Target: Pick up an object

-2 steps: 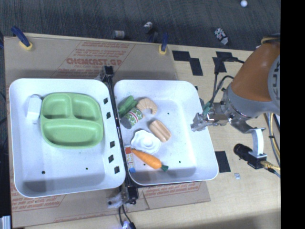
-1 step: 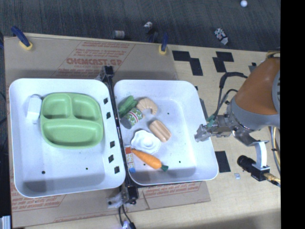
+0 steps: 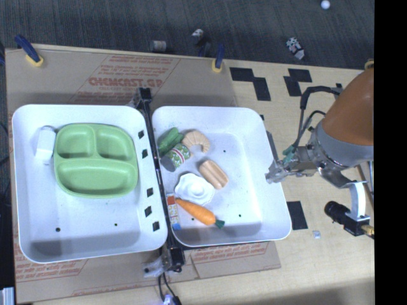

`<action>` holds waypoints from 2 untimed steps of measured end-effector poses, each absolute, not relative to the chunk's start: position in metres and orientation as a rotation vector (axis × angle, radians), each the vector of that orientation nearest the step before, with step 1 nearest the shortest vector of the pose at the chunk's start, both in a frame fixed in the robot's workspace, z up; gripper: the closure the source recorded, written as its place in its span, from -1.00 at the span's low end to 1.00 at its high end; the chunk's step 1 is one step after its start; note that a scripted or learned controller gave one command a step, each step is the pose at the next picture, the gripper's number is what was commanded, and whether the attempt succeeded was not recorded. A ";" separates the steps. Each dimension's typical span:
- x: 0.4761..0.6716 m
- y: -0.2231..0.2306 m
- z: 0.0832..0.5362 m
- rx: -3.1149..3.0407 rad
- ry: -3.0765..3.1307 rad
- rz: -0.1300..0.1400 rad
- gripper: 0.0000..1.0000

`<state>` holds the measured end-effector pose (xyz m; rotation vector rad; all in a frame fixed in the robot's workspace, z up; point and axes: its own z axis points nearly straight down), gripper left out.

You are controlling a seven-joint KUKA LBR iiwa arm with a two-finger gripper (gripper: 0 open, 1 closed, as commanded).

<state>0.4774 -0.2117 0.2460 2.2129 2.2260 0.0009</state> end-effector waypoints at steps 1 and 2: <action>0.476 -0.211 0.224 2.216 2.230 -0.003 1.00; 0.477 -0.202 0.235 2.213 2.227 0.001 1.00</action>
